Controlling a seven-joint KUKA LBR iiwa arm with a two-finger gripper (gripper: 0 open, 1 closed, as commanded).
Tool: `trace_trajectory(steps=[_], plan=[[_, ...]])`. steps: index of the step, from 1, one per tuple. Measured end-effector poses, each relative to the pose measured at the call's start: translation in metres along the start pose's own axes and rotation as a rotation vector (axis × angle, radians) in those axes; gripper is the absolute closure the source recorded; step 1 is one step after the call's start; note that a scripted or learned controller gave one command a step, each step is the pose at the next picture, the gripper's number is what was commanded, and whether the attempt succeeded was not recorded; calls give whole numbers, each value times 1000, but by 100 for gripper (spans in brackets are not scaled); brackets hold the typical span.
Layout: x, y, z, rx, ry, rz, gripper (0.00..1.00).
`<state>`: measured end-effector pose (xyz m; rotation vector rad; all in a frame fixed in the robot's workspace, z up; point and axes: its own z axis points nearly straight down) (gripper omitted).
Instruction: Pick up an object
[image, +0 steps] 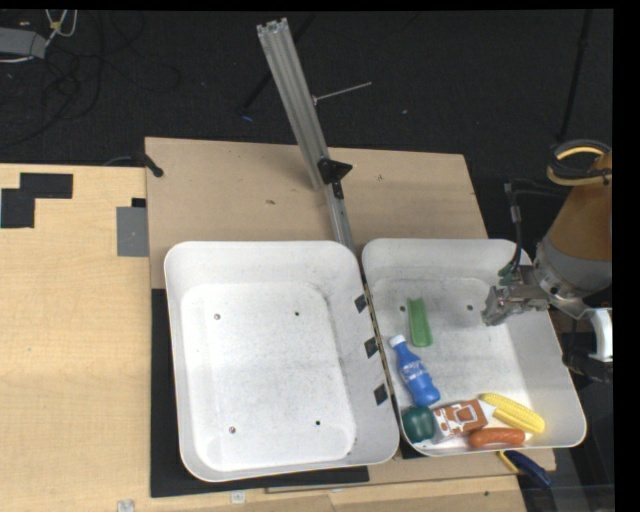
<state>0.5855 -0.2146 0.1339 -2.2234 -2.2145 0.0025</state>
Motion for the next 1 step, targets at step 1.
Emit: trace_trajectory(steps=[1], plan=[[-4,4,-43,-6,-2,-5,100]])
